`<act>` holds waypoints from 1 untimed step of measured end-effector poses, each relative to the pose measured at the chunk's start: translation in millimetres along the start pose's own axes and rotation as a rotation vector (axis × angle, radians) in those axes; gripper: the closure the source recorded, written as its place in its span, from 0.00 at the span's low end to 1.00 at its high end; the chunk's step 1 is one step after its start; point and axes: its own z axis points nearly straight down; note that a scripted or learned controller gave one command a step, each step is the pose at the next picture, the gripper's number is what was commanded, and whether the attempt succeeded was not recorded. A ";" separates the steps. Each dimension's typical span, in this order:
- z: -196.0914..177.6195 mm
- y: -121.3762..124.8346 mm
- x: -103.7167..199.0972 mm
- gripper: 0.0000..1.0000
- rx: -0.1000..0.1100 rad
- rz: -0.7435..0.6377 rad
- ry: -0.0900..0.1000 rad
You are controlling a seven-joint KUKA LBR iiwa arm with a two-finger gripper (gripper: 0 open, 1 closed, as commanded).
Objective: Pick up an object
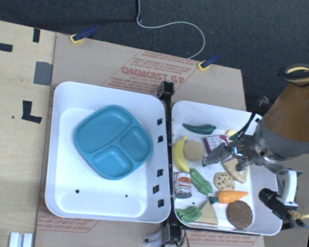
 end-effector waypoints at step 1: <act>-98.7 -31.4 52.5 0.00 -0.009 -0.006 0.001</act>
